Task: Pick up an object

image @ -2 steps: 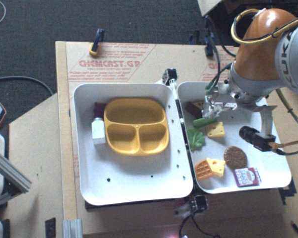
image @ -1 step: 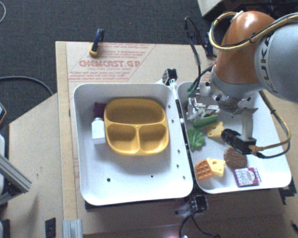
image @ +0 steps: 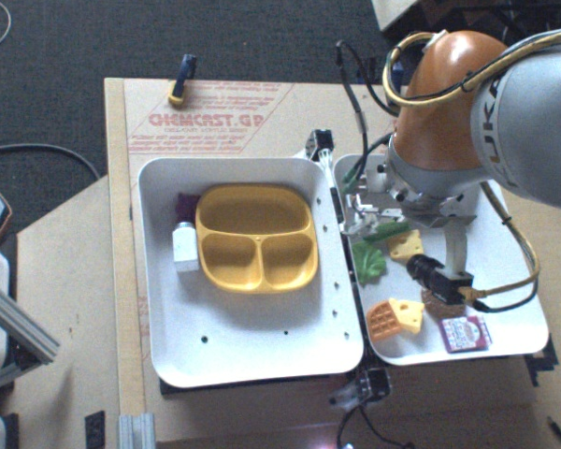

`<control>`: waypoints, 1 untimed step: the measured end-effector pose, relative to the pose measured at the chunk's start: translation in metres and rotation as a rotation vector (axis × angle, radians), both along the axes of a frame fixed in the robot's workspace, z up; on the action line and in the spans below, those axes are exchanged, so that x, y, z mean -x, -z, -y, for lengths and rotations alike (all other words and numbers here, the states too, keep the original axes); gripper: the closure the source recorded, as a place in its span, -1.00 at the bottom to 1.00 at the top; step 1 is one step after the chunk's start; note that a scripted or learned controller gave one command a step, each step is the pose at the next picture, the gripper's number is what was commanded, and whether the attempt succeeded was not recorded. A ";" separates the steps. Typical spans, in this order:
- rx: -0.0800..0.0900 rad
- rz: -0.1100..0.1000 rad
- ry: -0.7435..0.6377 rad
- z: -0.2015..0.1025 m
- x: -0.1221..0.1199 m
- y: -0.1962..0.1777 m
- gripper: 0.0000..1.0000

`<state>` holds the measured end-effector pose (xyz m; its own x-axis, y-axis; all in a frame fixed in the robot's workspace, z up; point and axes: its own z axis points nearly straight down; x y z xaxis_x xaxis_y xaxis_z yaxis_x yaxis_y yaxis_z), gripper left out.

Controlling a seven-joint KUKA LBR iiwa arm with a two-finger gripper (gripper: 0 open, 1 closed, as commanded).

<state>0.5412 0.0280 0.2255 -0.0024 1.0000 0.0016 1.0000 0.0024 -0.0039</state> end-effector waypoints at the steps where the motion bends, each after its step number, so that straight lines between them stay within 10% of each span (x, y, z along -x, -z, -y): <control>1: 0.002 0.005 0.003 0.014 -0.005 -0.005 1.00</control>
